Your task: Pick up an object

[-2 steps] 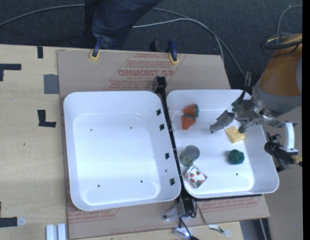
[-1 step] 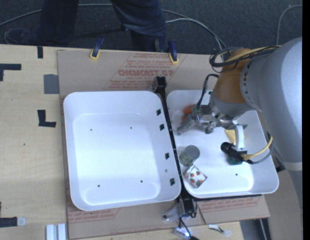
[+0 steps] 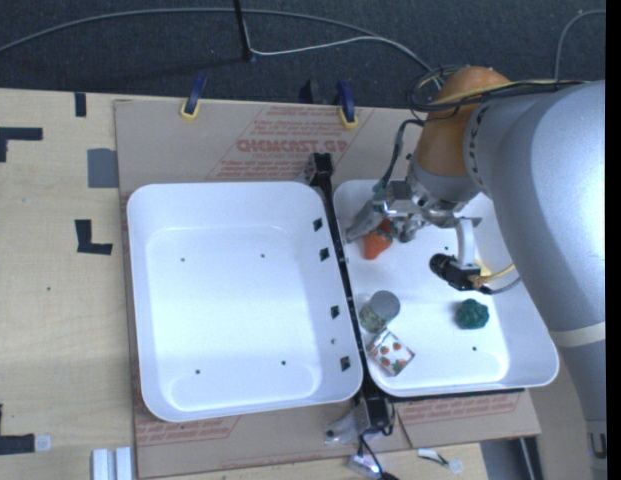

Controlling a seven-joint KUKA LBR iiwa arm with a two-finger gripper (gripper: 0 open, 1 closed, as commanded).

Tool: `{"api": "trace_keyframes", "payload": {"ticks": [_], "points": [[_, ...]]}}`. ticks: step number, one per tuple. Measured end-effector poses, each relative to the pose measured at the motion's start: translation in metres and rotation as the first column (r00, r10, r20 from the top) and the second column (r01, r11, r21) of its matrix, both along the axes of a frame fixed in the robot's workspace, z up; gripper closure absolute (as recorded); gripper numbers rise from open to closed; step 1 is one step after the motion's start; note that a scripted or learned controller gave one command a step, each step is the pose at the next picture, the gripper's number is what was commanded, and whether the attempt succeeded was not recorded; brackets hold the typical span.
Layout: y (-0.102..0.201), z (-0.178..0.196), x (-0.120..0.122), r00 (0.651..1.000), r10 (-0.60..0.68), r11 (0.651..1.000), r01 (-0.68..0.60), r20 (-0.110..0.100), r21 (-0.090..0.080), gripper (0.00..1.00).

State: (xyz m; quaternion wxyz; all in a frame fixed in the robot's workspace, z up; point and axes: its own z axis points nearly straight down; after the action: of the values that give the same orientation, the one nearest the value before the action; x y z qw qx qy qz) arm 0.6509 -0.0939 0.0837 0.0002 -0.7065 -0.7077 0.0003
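Orange against the white floor of the right bin (image 3: 520, 368), a small carrot-like object (image 3: 375, 245) lies at our gripper (image 3: 387, 223), whose fingers reach down around its upper end, though we cannot tell whether they are clenched on it or merely beside it. We judge the pick as reached but not proven: the object looks to be low in the bin, so closing firmly and lifting remain, while a green lump (image 3: 473, 314), a grey can (image 3: 379, 310) and a patterned packet (image 3: 392, 354) lie untouched nearby.
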Motion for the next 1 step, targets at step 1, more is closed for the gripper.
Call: {"api": "trace_keyframes", "payload": {"ticks": [1], "points": [[-0.0016, 0.0007, -0.014, 1.0, -0.001, 1.0, 0.001, 0.001, 0.0, 0.0]]}}
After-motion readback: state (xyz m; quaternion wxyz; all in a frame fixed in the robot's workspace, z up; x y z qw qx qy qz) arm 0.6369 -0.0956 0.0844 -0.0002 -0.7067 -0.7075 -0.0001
